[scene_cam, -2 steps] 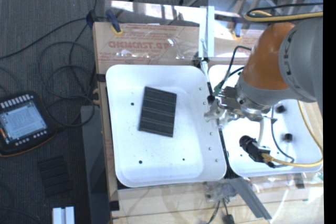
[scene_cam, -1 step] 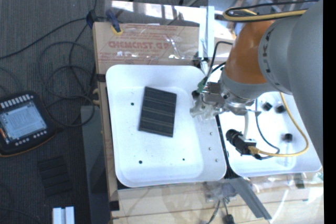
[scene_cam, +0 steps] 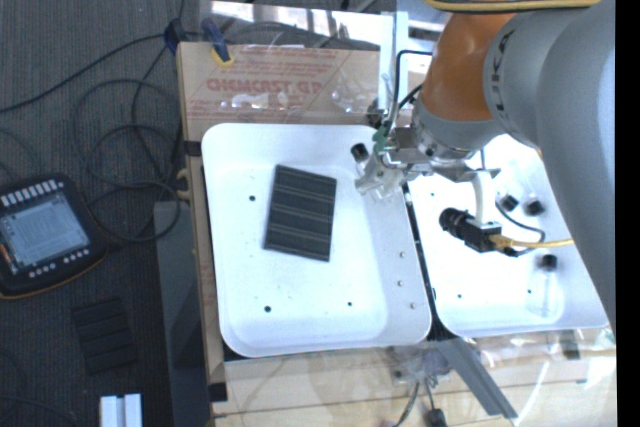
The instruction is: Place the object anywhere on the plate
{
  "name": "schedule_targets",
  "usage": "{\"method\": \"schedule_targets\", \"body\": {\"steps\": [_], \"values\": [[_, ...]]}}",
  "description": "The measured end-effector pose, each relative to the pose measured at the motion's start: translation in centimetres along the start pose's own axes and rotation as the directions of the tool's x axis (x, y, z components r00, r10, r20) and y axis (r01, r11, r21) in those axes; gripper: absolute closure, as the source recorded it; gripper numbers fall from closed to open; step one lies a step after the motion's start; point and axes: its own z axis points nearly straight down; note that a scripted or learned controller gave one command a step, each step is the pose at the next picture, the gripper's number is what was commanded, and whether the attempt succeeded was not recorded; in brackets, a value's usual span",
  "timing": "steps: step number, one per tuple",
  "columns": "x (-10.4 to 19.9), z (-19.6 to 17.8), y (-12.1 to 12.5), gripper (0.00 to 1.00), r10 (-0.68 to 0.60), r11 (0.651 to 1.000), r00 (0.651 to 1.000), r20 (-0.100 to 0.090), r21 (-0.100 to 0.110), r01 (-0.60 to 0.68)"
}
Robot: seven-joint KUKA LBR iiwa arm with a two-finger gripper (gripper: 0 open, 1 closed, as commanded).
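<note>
A dark ribbed rectangular plate [scene_cam: 300,212] lies flat in the left white bin [scene_cam: 240,305], slightly left of its middle. My gripper [scene_cam: 375,175] hangs over the right side of that bin, just right of the plate's upper right corner and apart from it. I see nothing clearly held in it. Small black objects [scene_cam: 510,203] [scene_cam: 533,207] [scene_cam: 547,262] lie in the right bin [scene_cam: 500,315], below and to the right of the gripper.
The grey arm with its orange band [scene_cam: 465,75] covers the top of the right bin. A ridge [scene_cam: 415,245] divides the two bins. A cardboard sheet [scene_cam: 280,80] stands behind the left bin. A handheld pendant [scene_cam: 40,230] lies on the floor at left.
</note>
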Motion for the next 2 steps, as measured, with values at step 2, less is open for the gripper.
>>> {"method": "schedule_targets", "body": {"steps": [2], "values": [[5.5, -4.7, 7.3, 0.00, 0.183, 0.983, 0.983, 0.000, -0.002, -0.183]]}}
